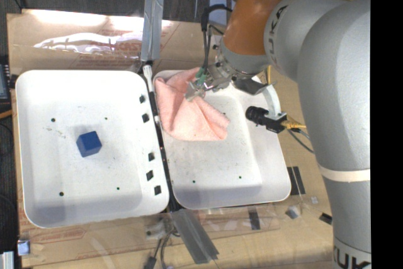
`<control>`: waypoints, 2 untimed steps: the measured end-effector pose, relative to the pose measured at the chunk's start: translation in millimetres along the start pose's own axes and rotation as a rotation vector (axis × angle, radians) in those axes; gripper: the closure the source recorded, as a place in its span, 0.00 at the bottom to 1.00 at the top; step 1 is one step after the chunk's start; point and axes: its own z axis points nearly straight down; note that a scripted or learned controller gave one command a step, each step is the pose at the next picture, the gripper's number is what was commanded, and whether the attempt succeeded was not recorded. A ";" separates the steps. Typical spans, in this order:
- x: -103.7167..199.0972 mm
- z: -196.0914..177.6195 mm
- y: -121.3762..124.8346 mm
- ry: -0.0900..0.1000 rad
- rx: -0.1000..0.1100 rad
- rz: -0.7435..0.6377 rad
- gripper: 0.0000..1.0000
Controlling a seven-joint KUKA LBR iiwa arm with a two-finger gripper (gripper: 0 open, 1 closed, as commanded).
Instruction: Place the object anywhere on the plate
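A pink cloth [189,111] lies in the right bin [233,179], against its upper left corner. The cloth fans out downward from a gathered peak at its top right. My gripper [200,86] sits right on that peak, and its fingers are shut on a fold of the cloth. The grey arm with its orange band [252,22] comes in from the upper right, above the bin's far edge. A small blue cube [89,143] rests on the floor of the left bin [38,198], far from the gripper.
A black cable connector [264,116] hangs from the arm over the right bin's right side. A grey taped strip [151,22] runs up from the divide between the bins. Brown bench board surrounds both bins.
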 end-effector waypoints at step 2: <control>47.3 -32.2 8.9 -0.001 0.001 -0.411 1.00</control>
